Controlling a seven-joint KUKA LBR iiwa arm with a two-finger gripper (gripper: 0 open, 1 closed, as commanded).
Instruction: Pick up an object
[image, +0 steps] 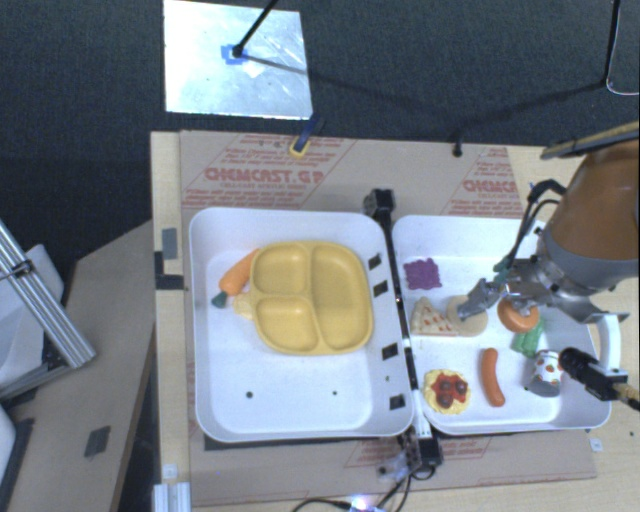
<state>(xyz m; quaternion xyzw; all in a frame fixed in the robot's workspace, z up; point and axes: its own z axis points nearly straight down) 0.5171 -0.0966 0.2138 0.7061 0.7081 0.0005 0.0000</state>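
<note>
The right bin (455, 224) holds several toy foods: purple grapes (422, 272), a pizza slice (430, 319), a beige round piece (468, 322), an orange-and-white piece (518, 317), a green piece (527, 341), a red sausage (491, 376), a yellow round with red topping (447, 390) and a small silver-white item (545, 372). My gripper (484, 298) hangs low over the middle of this bin. It is just above the beige piece and beside the orange one. Nothing is visibly lifted.
The left bin (290, 216) carries a yellow divided plate (305, 297) with a toy carrot (236, 273) at its left edge. A black divider (392, 300) runs between the bins. The grey arm (600, 220) covers the right bin's far right side.
</note>
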